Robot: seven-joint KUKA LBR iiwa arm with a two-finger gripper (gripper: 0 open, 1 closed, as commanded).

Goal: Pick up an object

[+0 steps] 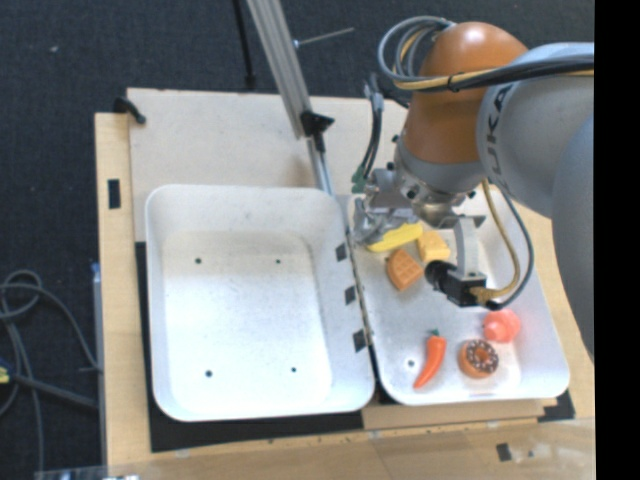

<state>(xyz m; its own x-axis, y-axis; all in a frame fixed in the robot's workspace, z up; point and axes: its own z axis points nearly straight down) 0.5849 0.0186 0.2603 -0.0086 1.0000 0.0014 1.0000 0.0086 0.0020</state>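
Note:
My gripper (378,220) hangs low over the far left part of the right bin (540,368), under the orange wrist band. Just beside it lies a yellow banana-shaped piece (396,238), touching or nearly touching the gripper. A tan waffle-like square (403,269) and a small yellow block (433,246) lie right next to the banana. Nothing is visibly held.
Near the right bin's front lie a red-orange chili pepper (431,360), a chocolate donut (479,358) and a pink-red round piece (501,325). The left bin (160,218) stands beside it, sharing a dividing rim. A slanted metal pole (285,68) rises behind the bins.

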